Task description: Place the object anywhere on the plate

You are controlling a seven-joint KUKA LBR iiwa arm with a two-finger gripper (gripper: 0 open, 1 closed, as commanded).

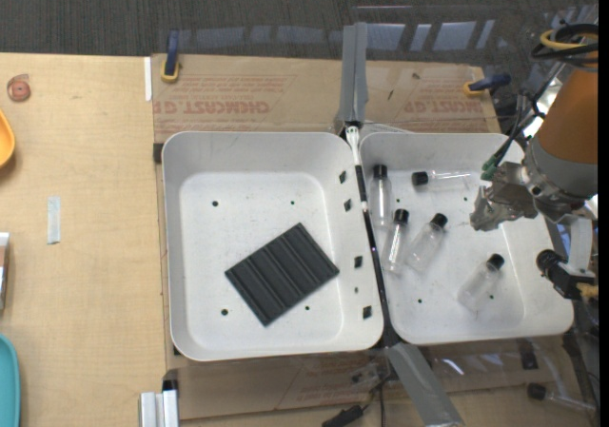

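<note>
2 shallow white plastic bins sit side by side. The left bin (190,320) holds a dark ribbed rectangular plate (282,273), tilted. The right bin (533,320) holds 5 clear black-capped vials (423,242). The metal gripper (487,209) hovers there; finger spread unclear.

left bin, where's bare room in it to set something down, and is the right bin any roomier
In the left bin, the dark ribbed plate sits lower middle. Bare floor lies along the top wall, the left wall, and between plate and right wall. The right bin is crowded: clear vials are scattered across it and the gripper hangs over its right part. Only its bottom strip is bare.
</note>
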